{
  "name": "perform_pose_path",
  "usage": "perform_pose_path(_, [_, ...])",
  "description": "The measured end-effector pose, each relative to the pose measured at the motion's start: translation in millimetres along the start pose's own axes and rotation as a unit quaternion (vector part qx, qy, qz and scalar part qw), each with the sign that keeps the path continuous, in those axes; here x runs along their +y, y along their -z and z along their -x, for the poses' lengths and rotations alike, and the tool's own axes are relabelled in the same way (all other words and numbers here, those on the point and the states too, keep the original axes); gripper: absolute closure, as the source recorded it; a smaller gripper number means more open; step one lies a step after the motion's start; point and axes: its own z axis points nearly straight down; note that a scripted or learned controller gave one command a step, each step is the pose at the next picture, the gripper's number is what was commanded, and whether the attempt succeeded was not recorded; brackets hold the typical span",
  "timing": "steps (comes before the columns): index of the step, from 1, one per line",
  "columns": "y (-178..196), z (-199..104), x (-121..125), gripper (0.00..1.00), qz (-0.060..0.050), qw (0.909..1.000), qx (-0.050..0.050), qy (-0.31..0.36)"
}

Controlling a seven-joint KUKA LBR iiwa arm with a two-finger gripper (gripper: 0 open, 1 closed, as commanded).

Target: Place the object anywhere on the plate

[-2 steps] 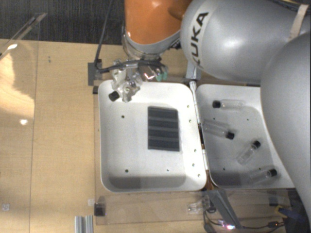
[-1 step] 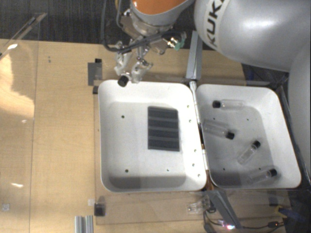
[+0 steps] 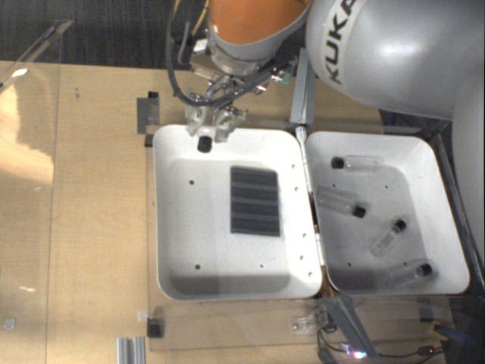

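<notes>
The plate [image 3: 255, 201] is lying flat in the left bin [image 3: 163, 226], a dark ribbed rectangle sitting a little right of that bin's middle, and you are seeing its whole ridged top. The objects you are after are lying in the right bin [image 3: 449, 203], well apart from the plate: four clear vials with black caps. One vial [image 3: 356, 162] is resting near the far wall with its cap pointing left. A second vial [image 3: 342, 204] is lying left of centre with its cap toward the middle. A third vial [image 3: 388, 236] is lying at a slant just right of it, cap uppermost. A fourth vial [image 3: 409, 274] is lying along the near wall with its cap to the right.

The tool [image 3: 211, 131] is hanging over the far left corner of the left bin, well away from the plate and the vials. You are looking at it under the wrist's shadow and clutter, so you cannot tell whether it is apart or together, or whether anything is in it. The arm [image 3: 394, 44] and its orange band [image 3: 250, 6] are covering the far edge of the surface [image 3: 83, 203] and are being cut off by the top of the view. The vials' glass bodies are blending into the white floor, so you are making out mainly their caps.
</notes>
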Motion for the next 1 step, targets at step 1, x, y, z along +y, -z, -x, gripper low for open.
perform_pose_path(1, [-37.9, 2.3, -4.3, 1.0, 0.0, 0.9978, 0.0, 0.066])
